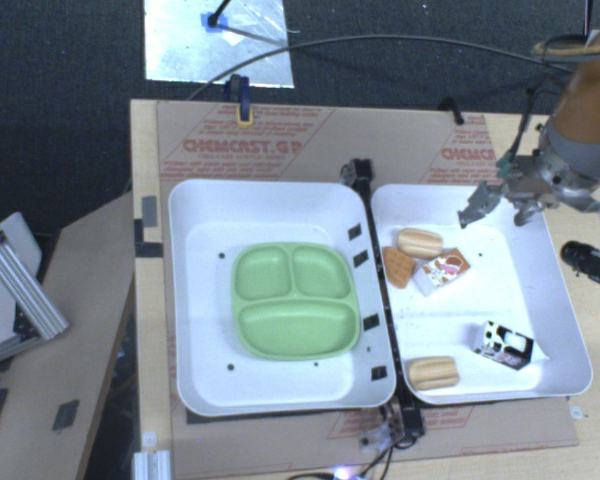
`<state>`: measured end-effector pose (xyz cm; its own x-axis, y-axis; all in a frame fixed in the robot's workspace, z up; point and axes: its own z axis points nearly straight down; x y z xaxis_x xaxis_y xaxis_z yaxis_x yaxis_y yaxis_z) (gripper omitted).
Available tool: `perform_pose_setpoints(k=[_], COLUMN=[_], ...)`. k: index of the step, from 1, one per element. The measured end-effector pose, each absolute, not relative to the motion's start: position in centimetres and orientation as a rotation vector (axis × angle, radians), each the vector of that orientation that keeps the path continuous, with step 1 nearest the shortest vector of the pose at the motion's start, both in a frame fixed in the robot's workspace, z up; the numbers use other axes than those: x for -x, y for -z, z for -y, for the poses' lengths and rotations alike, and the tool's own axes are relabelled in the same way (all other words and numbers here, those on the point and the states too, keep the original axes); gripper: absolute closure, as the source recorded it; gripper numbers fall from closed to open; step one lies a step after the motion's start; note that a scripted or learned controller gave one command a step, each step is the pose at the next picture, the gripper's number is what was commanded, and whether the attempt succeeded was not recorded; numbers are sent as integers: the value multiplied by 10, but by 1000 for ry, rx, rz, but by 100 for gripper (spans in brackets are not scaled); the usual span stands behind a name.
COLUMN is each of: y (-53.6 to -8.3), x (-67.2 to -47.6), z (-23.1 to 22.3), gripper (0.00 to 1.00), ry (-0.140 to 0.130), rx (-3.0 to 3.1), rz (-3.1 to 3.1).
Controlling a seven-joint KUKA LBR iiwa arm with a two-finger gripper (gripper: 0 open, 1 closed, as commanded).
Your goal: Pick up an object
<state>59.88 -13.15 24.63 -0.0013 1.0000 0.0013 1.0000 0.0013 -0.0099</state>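
Observation:
The right bin (pixel 558 298) holds several small items: a tan bread roll (pixel 420 241), an orange toast piece (pixel 398 266), a red-and-white packet (pixel 444 270), a black-and-white carton (pixel 504 343) and a second bun (pixel 432 372) near the front rim. My gripper (pixel 500 211) hangs over the bin's far right corner, above and to the right of the bread roll. Its two dark fingers (pixel 476 209) are spread apart with nothing between them, so it is open.
The left bin (pixel 195 268) carries a green divided plate (pixel 295 300). A black clip row (pixel 365 268) marks the wall between the bins. A cable arcs across the back, and a metal rail (pixel 20 278) lies at the far left.

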Motion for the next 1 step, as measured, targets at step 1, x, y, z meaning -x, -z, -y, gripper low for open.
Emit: perform_pose_setpoints(k=[1], y=[-253], x=[-601], z=[131], gripper=[0], ry=[1], rx=[2218], rz=[2226])
